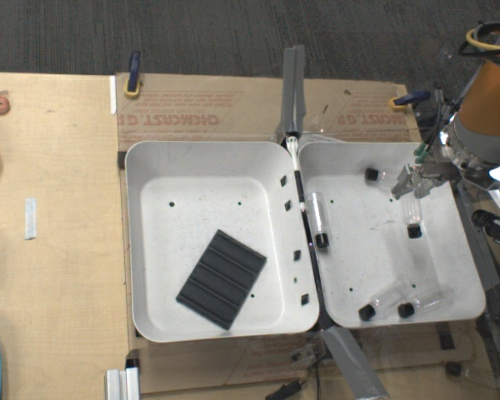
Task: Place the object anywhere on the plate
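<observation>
Cardboard under the bins carries red print, upside down from the camera view; it looks like "CHEMCAST", the rest too faint for us to read. Left bin holds the plate, a black ribbed slab lying flat and skewed. Right bin holds the objects: see-through tubes with black caps. Nearest tube lies just below the gripper at the bin's far right, cap toward us; touching or not, we can't tell. Claw open or closed: can't tell either. Another tube lies along the bin's left wall, and two more tubes lie near the front edge.
</observation>
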Motion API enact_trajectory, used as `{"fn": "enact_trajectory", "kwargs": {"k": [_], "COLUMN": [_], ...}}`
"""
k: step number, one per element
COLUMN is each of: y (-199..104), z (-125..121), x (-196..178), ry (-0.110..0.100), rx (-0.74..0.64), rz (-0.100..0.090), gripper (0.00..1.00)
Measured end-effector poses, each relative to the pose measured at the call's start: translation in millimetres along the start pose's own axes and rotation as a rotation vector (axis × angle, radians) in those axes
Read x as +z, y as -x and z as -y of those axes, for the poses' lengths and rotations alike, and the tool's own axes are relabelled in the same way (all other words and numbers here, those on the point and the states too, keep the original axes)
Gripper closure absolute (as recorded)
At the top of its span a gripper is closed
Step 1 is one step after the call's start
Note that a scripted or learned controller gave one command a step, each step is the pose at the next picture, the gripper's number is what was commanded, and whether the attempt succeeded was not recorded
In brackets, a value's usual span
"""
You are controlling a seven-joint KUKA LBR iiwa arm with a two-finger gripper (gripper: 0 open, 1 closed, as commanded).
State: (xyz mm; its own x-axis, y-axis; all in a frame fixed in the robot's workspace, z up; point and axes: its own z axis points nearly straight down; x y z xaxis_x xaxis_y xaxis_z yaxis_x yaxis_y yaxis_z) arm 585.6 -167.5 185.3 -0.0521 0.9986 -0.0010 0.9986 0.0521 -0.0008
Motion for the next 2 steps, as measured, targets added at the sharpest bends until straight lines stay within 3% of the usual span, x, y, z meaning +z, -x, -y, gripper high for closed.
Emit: {"fn": "enact_trajectory", "kwargs": {"k": [1, 2], "y": [-41, -100], "z": [-61, -70], "x": [-28, -151], "ry": [0.002, 0.003], "rx": [-0.251, -0.603], "rz": [0.001, 0.002], "gripper": [1.0, 1.0]}}
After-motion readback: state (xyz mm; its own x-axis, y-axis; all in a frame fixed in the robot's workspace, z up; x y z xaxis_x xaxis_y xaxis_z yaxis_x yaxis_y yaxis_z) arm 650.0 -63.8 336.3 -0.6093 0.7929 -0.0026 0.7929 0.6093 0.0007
